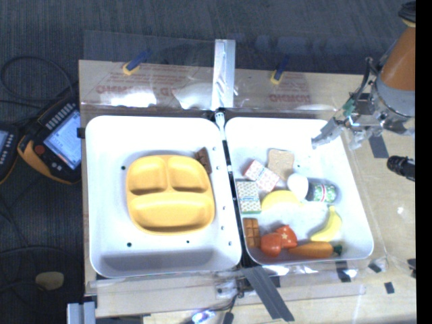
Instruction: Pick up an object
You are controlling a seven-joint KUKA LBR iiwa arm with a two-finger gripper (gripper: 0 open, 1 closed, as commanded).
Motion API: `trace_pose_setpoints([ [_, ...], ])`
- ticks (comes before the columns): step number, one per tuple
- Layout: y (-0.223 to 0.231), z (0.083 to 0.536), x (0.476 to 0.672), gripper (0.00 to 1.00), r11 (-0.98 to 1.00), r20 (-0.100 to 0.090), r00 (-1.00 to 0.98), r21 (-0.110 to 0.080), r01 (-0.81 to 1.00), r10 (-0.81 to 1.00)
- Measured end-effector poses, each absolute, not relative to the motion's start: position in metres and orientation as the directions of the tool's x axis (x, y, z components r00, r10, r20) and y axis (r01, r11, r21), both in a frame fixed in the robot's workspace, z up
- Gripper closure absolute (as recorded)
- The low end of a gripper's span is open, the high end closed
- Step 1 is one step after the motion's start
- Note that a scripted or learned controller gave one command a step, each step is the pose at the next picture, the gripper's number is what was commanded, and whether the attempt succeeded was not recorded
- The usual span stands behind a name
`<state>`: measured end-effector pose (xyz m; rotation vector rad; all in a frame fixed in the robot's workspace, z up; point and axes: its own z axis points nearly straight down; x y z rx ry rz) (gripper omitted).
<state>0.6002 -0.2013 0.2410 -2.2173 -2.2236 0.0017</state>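
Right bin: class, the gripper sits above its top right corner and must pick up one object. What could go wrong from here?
1. The toys are packed tight: the banana lies against the carrot, and the white egg touches the can, so the gripper might nudge or pinch two at once.
2. Round pieces like the egg may slip away.
3. Descending near the right bin wall risks hitting its rim.

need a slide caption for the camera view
Arm poised beside right bin of toy food; yellow tray in left bin.
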Motion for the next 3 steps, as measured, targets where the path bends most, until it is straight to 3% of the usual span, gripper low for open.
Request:
trace_pose_setpoints([
  [1,-0.217,0.123,0.558,0.00,0.008,0.002,-0.008,0.004,1.000,1.000],
  [2,-0.214,0.096,0.541,0.00,0.086,0.007,-0.086,0.021,0.996,0.996],
  [3,-0.213,0.105,0.542,1.00,0.087,0.007,-0.088,0.023,0.996,0.996],
])
